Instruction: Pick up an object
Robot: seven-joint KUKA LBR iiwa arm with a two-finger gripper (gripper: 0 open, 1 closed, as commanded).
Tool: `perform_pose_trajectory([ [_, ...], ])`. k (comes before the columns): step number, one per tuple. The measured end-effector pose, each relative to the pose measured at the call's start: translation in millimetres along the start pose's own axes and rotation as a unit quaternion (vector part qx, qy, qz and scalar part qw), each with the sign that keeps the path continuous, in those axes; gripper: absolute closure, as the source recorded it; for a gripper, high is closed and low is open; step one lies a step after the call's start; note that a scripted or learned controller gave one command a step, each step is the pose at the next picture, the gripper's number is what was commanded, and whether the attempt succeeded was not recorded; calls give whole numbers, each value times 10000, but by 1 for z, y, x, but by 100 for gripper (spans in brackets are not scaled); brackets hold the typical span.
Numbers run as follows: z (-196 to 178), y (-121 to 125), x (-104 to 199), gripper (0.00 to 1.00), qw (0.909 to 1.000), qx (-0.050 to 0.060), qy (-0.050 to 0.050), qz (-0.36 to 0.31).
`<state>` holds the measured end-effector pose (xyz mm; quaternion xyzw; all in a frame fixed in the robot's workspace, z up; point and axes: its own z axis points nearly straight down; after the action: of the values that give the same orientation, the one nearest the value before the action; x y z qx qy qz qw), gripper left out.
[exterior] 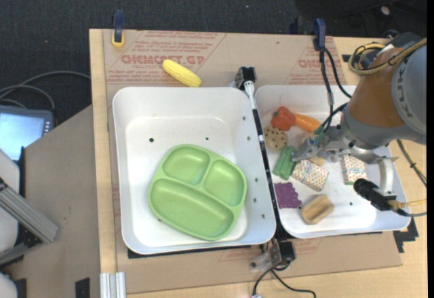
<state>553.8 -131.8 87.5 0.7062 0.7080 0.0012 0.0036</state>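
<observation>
Two white bins sat side by side on a cardboard-covered bench (203, 52). The left bin (129, 154) held a green divided plate (196, 191) with three compartments, lying flat toward the near half of the bin.

The right bin (386, 218) held a cluster of small items in its left half. An orange carrot-like piece (295, 119) lay toward the far side, with a round tan cracker (274, 137) just beside it on the near side. A green block (283, 162) lay tilted below the cracker. A purple bunch of grapes (286, 195) rested close to the wall shared with the left bin. A tan bread roll (317, 209) lay near the bin's front edge, just right of the grapes. A patterned square packet (310, 174) sat between the green block and the roll; a second patterned packet (354, 169) lay further right.

The arm (390, 103) reached in from the right, its orange band above the wrist. The gripper (319, 149) hung low over the cluster, just above the first packet and right of the green block. Finger state could not be judged; the wrist body covered them. No item was seen gripped.

A yellow corn cob (181, 73) lay on the cardboard outside the bins, beyond the left bin's far edge.
</observation>
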Motion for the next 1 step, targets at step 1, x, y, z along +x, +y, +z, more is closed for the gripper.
perform_pose_trajectory([
  [1, 3, 71, 11, 0, 10000, -2, 8, -11],
])
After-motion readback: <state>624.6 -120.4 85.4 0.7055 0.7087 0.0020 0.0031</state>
